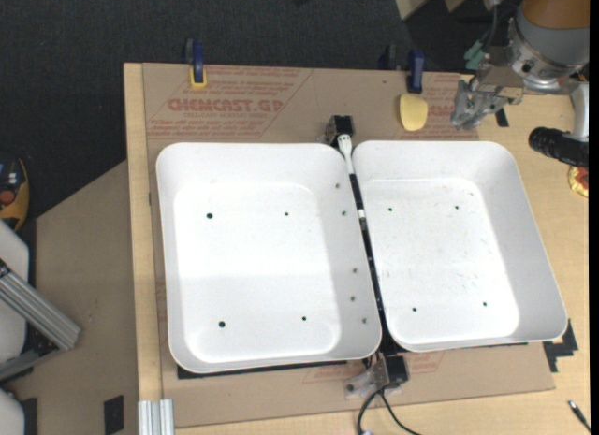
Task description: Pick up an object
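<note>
End effector [475,108] hangs beyond the right bin's [524,199] far rim.

Taking the black clip [341,128] between the two bins as the landmark: the left bin [178,237] and the right bin [533,237] lie open from above, with low walls touching below the clip; right of it a yellow piece [413,111] lies on the counter [253,106], the tool [473,110] just beyond
</note>
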Robot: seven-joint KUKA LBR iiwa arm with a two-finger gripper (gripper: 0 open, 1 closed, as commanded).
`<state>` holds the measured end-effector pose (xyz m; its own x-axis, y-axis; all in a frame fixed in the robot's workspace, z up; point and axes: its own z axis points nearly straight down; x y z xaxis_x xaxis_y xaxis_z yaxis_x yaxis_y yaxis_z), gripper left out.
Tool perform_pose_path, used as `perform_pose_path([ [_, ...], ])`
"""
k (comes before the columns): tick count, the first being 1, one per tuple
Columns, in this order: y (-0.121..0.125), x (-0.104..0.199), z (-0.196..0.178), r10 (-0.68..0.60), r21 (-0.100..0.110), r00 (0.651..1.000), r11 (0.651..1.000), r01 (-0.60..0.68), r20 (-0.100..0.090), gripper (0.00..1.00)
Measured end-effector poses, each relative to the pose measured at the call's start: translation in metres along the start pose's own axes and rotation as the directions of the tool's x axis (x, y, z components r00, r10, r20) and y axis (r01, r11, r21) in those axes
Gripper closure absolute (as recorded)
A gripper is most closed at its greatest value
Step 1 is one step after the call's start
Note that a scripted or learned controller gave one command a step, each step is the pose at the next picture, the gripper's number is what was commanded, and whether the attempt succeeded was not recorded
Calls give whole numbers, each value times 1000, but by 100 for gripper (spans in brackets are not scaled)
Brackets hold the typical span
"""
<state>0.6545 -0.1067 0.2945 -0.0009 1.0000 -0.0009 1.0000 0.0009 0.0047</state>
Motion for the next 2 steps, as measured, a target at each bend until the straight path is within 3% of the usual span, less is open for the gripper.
perform_pose_path([
  [1,3,102,56,-9,12,1000,1000,9,-6,100],
  [2,13,75,22,2,-1,1000,1000,-2,0,100],
])
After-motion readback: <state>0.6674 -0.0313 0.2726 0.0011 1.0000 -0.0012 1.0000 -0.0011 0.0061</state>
